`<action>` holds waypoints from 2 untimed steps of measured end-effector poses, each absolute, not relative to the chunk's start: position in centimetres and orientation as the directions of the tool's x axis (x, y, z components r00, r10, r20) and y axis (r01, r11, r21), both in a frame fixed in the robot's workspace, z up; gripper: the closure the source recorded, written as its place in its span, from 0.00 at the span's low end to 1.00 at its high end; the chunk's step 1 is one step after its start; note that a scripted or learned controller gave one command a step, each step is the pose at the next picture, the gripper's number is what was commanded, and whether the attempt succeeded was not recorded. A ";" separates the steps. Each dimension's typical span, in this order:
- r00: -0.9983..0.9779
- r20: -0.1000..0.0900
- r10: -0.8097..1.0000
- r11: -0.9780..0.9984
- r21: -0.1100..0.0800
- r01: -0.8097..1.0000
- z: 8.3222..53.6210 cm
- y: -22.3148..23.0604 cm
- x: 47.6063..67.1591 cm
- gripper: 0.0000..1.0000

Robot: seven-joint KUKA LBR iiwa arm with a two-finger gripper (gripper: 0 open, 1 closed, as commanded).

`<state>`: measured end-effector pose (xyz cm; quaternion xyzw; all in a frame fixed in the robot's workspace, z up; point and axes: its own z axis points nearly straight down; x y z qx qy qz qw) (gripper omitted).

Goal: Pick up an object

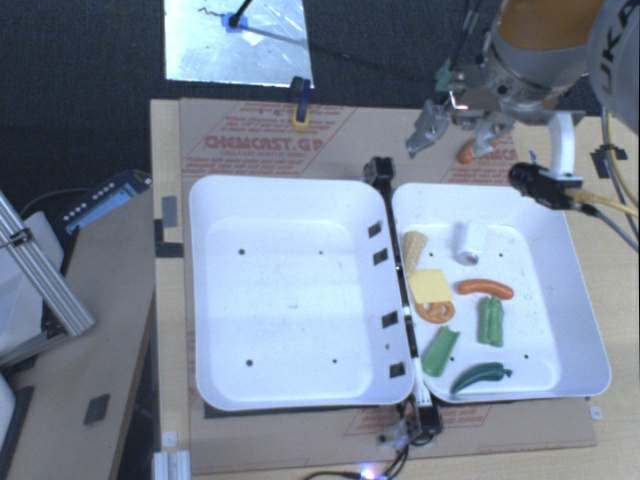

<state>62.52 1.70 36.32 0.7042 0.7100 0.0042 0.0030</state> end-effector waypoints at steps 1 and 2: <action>-0.009 0.000 1.000 0.009 0.006 1.000 36.7 1.5 62.7 1.00; -0.012 0.003 1.000 0.012 0.003 1.000 39.6 10.2 57.2 1.00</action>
